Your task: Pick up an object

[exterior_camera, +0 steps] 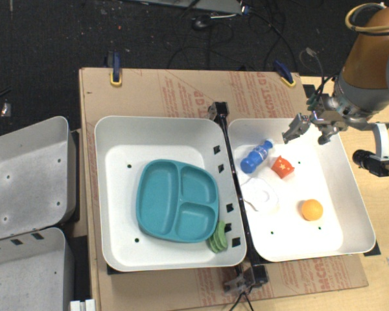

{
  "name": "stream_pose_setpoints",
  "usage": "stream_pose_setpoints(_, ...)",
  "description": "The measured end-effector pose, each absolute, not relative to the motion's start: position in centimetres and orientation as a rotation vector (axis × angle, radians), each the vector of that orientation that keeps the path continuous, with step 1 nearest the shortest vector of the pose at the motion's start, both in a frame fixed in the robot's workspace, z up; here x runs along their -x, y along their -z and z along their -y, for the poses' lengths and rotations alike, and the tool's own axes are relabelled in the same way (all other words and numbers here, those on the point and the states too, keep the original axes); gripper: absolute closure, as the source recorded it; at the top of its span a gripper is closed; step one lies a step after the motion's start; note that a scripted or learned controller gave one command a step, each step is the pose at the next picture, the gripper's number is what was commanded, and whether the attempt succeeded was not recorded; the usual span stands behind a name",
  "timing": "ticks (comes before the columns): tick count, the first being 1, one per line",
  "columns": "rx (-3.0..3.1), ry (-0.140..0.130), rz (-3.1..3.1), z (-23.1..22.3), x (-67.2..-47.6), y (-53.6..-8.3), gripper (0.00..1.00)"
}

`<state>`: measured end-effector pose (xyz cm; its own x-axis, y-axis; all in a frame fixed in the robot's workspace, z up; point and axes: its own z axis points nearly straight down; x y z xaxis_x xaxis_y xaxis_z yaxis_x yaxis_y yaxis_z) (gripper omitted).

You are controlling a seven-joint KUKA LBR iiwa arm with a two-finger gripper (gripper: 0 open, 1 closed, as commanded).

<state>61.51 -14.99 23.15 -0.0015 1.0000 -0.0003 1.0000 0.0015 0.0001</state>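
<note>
- Gripper [309, 129] above far-right edge of right bin [353, 193]; fingers spread, nothing between them.
- Candidates in right bin: blue bottle [255, 157] near divider, red block [282, 167] just beside it, orange ball [311, 209] nearer front, white cup-like item [260, 193] hard to resolve.
- Left bin [110, 193]: teal divided tray [177, 200], green item [217, 238] at its corner.
- Progress: nothing lifted; descent, grasp and lift all outstanding. Bottle or block judged closest.

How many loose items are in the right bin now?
4: blue bottle near the divider, red block beside it, white ring below, orange ball toward the front. None looks hidden.
</note>
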Motion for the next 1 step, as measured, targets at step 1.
stream_pose_setpoints(1, -2.225, 0.005, -2.224, 14.12, -60.82, -17.91, 0.0)
